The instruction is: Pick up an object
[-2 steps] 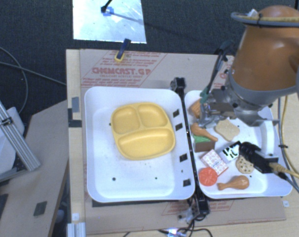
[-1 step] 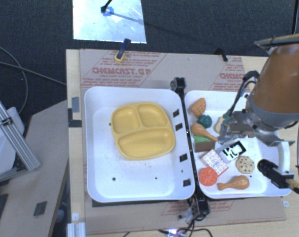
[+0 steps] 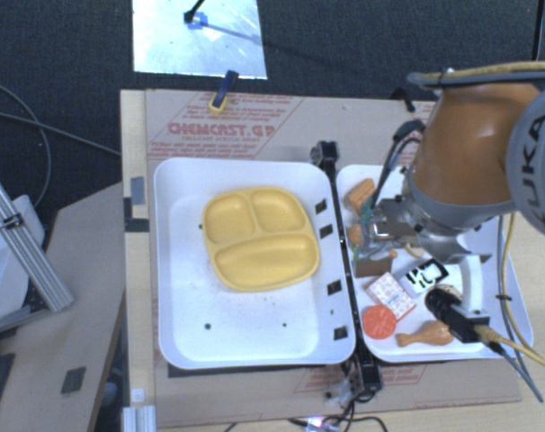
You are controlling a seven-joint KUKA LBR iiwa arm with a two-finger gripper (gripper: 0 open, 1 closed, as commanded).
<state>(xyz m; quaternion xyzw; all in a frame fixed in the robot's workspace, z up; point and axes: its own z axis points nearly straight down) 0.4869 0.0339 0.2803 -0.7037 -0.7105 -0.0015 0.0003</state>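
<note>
Dark carpet surrounds the desk [image 3: 254, 120], which carries two white bins. At 9 o'clock, the left bin [image 3: 178, 331] holds a yellow tray [image 3: 259, 237]. At 3 o'clock, the right bin [image 3: 344, 183] holds a red disc [image 3: 379, 322], a drumstick [image 3: 425, 334] and a checked card [image 3: 391, 293]. The hand [image 3: 373, 234] hangs over this bin at its 9 o'clock side; I cannot tell its state.

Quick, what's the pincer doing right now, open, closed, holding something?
Pincer: low in the right bin among the small items; whether it is open, closed or holding anything cannot be told.
</note>
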